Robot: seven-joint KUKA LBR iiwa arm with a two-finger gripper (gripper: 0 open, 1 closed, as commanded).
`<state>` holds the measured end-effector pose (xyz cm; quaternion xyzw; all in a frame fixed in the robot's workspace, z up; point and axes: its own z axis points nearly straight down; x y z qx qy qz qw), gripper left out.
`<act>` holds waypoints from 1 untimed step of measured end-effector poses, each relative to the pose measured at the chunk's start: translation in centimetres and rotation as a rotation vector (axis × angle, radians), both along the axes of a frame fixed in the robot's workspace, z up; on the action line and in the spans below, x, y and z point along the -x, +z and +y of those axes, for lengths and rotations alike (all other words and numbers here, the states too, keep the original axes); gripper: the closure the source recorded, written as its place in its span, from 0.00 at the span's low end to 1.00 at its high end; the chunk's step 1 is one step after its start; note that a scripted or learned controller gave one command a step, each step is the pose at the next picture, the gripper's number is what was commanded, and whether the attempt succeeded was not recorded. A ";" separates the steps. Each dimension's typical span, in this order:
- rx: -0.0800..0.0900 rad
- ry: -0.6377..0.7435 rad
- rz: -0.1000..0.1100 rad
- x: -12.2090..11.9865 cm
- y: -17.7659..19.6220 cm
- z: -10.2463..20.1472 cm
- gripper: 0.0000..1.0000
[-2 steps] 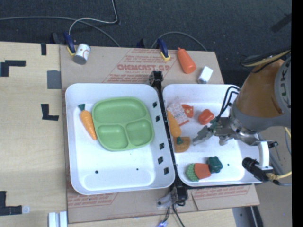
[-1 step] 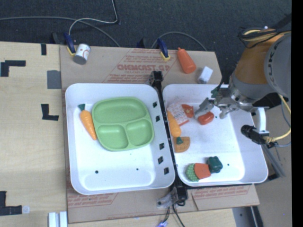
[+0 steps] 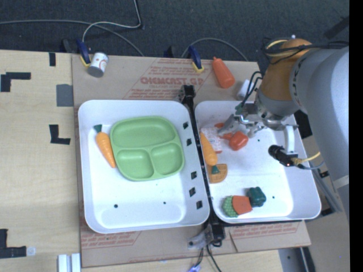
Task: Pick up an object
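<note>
1. Setting: a light wooden worktop (image 3: 34, 169) with black tape marks, bordered at the far side by dark carpet crossed by thin cables. A brown cardboard sheet (image 3: 159, 81) with red printing lies on the worktop under both bins, held at its far edge by two blue-and-yellow clamps.
2. Left bin (image 3: 136, 214): holds a green divided plate (image 3: 146, 147); an orange toy carrot (image 3: 105, 148) lies just beside the plate's left edge.
3. Right bin (image 3: 283, 191): holds a second carrot (image 3: 207, 149) along the left wall, a tan round piece (image 3: 218, 173) near it, and, at the near side, a cluster of green, orange and dark green toy foods (image 3: 244, 202).
4. Outside the bins: an orange bottle-shaped toy (image 3: 223, 73) and a small white can (image 3: 98, 64) rest on the cardboard at the far side.
5. Arm: the pincer (image 3: 241, 128) hangs low over the far part of the right bin, directly at a red toy (image 3: 237, 141). Whether its fingers are spread or closed on the toy cannot be told.
</note>
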<state>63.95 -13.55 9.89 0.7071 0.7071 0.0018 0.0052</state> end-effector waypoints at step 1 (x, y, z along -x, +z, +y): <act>0.003 -0.001 0.000 -0.4 -0.9 3.0 0.00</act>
